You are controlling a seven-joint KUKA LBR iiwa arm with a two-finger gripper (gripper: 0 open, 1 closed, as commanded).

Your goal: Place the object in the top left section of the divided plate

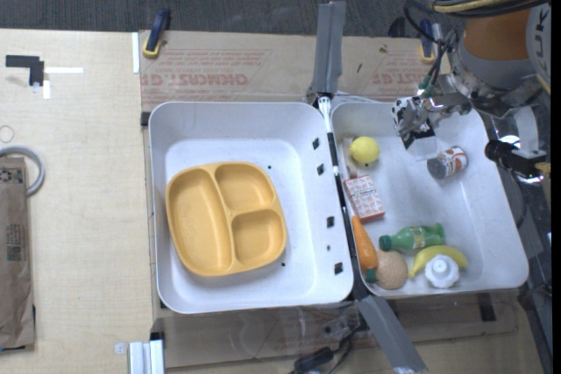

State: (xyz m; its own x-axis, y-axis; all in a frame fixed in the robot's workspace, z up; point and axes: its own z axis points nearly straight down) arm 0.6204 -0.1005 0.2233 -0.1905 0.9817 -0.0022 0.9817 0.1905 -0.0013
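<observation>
Clearly you're pre-grasp: end effector, grip state unreadable, hovers near the right bin's back edge; divided plate waits.

cardboard sheet | red print, upside down, reads approx "CHEMCOAT" | other labels illegible

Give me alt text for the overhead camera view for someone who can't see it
A yellow divided plate sits with nothing on it in the left white bin, while the arm's gripper hovers over the right bin. That bin holds a lemon, small can, red carton, carrot, green bottle and banana.
</observation>
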